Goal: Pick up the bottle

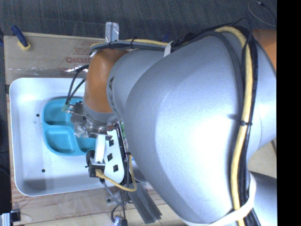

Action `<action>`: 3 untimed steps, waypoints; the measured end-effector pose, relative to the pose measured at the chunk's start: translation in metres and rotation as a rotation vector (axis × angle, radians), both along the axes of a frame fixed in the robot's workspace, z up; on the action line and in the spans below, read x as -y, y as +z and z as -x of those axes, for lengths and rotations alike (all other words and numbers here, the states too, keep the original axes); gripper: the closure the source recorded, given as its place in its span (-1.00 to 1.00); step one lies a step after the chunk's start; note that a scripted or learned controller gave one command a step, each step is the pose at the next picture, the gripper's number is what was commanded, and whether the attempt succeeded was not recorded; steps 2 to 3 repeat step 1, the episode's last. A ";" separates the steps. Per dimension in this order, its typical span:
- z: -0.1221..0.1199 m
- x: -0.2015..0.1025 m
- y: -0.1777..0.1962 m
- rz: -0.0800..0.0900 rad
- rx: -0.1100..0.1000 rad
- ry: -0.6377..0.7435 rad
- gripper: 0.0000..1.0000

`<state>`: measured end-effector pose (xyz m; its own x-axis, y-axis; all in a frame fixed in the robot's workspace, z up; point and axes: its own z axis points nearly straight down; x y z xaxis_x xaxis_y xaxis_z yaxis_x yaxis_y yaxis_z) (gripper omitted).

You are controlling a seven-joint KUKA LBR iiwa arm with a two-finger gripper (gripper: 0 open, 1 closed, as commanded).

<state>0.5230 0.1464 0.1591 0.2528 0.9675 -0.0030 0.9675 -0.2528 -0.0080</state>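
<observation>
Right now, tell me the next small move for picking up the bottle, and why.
Probably lift the arm a little, straight up. It covers most of the white bin, and its wrist sits over a blue two-compartment tray. I cannot make out a bottle, so clearing the view should come before any grasp.

Blue tray (57, 126) half behind arm (188, 126)

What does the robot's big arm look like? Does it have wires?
The arm is fat, round and shiny grey, with an orange band near the wrist. A yellow cable and black wires run along it. A white plate with black squares sits below the band.
</observation>
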 end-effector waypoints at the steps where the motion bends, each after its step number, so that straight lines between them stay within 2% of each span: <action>1: 0.048 -0.035 0.067 -0.001 0.004 0.070 1.00; 3: 0.048 -0.035 0.067 -0.001 0.004 0.070 1.00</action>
